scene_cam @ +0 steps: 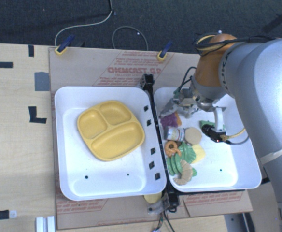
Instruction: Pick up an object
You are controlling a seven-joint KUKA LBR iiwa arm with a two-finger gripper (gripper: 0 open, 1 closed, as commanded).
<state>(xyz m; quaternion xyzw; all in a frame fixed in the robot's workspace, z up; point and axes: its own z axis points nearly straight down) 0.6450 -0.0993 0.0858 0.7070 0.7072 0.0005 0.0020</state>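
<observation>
My arm [257,76] comes in from the right, its broad grey link filling that side of my view. The orange band [209,66] sits above the wrist, which bends downward and to the left. The gripper [179,108] hangs low at the end, pointed down, with a cable looping off the wrist housing toward the right.

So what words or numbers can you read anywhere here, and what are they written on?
Red print on the brown cardboard sheet behind the bins: letters are there, but too blurred to read for sure.
Small jar in the right bin: it has a label, too small to read.
Yellow tray in the left bin: no writing seen.
Black marks on the wooden bench: shapes, not letters.
</observation>
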